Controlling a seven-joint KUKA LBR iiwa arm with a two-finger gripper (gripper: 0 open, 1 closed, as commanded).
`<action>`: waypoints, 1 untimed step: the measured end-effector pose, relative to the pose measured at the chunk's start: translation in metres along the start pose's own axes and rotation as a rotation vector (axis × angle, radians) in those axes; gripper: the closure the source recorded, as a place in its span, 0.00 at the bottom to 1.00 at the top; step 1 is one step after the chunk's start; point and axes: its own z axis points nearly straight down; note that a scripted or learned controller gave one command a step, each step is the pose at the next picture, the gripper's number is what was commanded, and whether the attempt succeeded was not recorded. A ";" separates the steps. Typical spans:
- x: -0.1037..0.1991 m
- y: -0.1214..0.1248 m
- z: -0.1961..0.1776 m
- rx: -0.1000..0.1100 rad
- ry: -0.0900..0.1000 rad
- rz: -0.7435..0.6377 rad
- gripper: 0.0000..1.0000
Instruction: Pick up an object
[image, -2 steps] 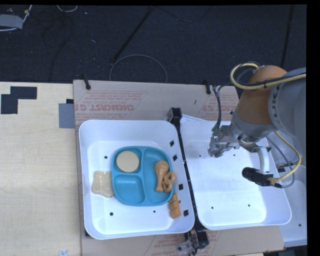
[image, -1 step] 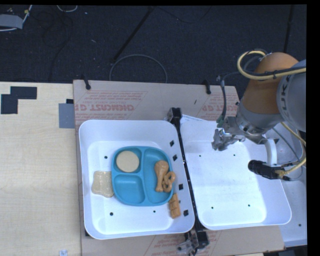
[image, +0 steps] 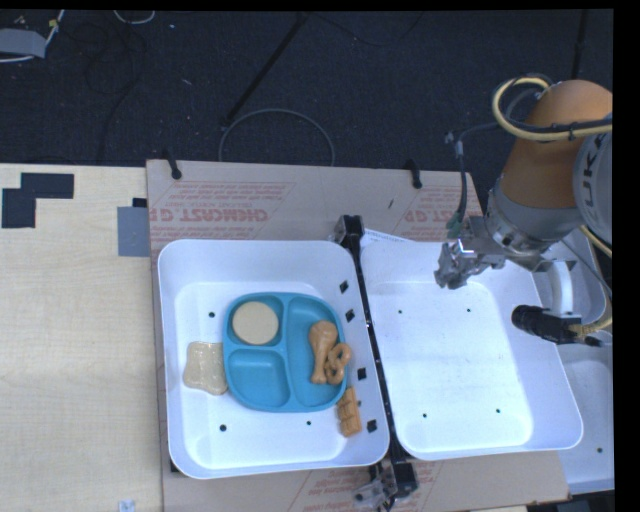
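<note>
At right of frame, the gripper (image: 457, 268), finger state indiscernible, hovers over the right bin (image: 480, 430); descending here risks missing the left-bin blue tray (image: 265, 385).

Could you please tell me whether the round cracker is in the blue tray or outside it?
In: the round cracker lies inside the blue tray's upper-left compartment.

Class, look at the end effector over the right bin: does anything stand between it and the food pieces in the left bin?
Only the raised rims where both bins meet lie between the end effector and the pretzel on the blue tray; nothing else visibly blocks it.
</note>
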 end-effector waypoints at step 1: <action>0.042 0.004 0.000 0.003 0.001 -0.003 1.00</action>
